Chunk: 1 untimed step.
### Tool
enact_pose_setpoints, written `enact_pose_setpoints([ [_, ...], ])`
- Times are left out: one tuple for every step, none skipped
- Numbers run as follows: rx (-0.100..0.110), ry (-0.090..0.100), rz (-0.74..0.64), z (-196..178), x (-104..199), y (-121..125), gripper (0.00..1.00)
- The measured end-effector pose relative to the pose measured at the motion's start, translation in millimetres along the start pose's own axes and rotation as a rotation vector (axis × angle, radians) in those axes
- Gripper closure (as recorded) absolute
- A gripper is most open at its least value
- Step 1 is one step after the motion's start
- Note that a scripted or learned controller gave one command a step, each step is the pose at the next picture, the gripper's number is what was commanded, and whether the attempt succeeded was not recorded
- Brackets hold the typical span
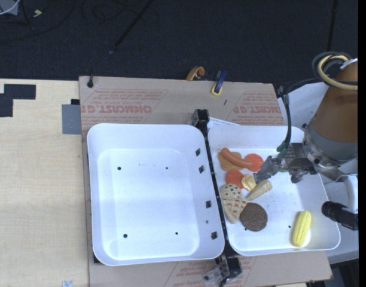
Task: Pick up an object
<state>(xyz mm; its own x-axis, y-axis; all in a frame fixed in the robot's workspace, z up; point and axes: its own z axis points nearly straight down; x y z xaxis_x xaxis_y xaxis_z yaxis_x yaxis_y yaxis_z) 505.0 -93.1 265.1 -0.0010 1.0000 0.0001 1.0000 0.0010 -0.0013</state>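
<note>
The right white bin [326,244] holds a cluster of toy foods: an orange hot dog [231,158], a red tomato slice [253,161], another red slice [234,177], a waffle piece [232,200], a tan cone-like piece [259,189], a small yellow piece [249,181] and a dark brown cookie [253,216]. A yellow corn cob [301,228] lies apart near the bin's front right. My gripper [265,170] reaches in from the right, low over the cluster, its dark fingers just above the small yellow piece and the cone. I see nothing clearly held between them.
The left white bin [99,160] stands beside the right one, with a black divider [208,178] between them. Both rest on a cardboard sheet [141,103]. The arm's grey body [335,130] looms over the right bin's right edge.
</note>
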Motion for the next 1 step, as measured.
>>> enact_pose_setpoints([
  [-0.002, -0.001, -0.003, 182.6, 8.6, 56.3, 0.0],
])
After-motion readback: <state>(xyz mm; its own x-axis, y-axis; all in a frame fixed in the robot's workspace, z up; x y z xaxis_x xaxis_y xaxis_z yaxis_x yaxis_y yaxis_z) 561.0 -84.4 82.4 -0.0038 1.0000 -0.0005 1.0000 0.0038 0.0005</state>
